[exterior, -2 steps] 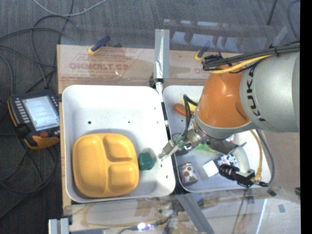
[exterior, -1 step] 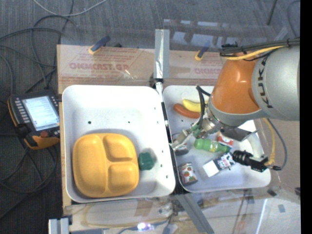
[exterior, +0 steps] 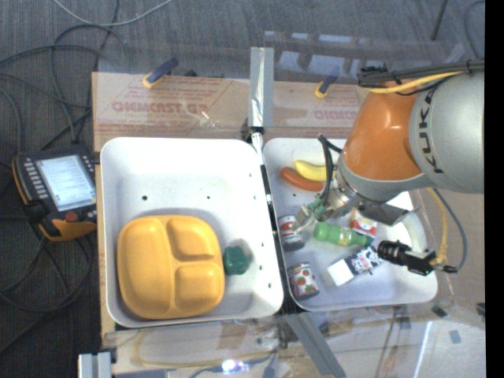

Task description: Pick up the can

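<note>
Nearest my camera, in the left bin [exterior: 118,156], I see a yellow divided tray [exterior: 169,266] with a small green object [exterior: 236,259] touching its right edge. Just across the divider, in the right bin [exterior: 421,286], a can [exterior: 303,280] with a red label sits near the front wall, and a second can [exterior: 290,232] lies just behind it against the left wall. Further right are a small white box [exterior: 341,272] and a dark printed packet [exterior: 364,261].

Behind those, a green bottle [exterior: 340,233] lies on its side, and the end effector [exterior: 331,205] sits just above its neck end — near the second can but apart from it. I cannot tell how its grasping parts stand, as the wrist hides them.

Farthest back, a banana [exterior: 309,168] and a red sausage-shaped item [exterior: 301,180] lie together.

My read: nothing is lifted yet — both cans rest in the bin, so the grasp and lift remain.
</note>
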You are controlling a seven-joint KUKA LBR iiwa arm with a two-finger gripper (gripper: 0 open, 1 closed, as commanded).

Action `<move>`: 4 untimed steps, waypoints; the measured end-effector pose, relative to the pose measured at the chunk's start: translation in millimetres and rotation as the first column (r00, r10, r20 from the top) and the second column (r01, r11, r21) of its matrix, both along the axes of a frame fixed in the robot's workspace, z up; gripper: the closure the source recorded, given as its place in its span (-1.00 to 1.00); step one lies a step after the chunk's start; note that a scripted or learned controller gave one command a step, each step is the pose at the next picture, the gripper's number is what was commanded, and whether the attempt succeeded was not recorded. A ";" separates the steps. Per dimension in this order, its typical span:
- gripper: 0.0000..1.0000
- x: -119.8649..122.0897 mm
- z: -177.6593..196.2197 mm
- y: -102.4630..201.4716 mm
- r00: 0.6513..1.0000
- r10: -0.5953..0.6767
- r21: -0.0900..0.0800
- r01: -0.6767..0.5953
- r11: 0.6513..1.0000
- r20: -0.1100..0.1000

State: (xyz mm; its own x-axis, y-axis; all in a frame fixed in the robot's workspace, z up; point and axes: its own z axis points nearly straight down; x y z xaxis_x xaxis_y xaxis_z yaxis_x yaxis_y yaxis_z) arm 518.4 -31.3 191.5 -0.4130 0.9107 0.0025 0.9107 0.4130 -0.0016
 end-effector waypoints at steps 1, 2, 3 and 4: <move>1.00 -34.5 -9.3 -72.7 0.984 0.181 -0.002 -0.181 0.984 0.001; 1.00 17.7 76.5 -108.2 0.931 -0.365 -0.006 0.365 0.931 0.002; 1.00 -19.3 73.4 -92.9 0.960 0.281 -0.002 -0.281 0.960 0.002; 1.00 -33.7 47.5 -47.3 0.711 0.703 -0.001 -0.703 0.711 0.004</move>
